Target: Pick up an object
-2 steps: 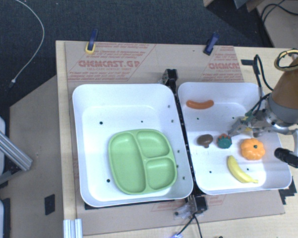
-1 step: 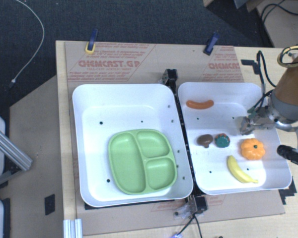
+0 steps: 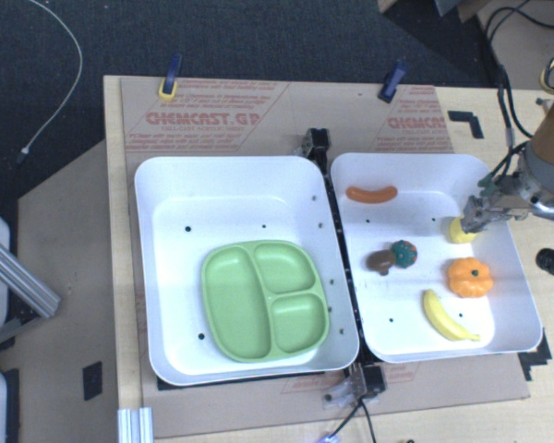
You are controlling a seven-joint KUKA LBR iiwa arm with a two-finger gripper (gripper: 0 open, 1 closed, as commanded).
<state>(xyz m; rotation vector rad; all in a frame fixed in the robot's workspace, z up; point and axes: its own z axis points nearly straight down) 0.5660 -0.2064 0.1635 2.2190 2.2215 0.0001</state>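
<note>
The right bin holds an orange-brown sausage, a teal and brown toy, an orange pumpkin, a banana and a small yellow object. My gripper reaches in from the right edge and hangs low at the bin's right side. It sits directly over the small yellow object and hides part of it. Whether it touches that object is unclear.
In the left bin lies a green three-compartment plate. A black divider clamp sits between the bins at the back. Blue and yellow clips hold the cardboard base at the rear.
</note>
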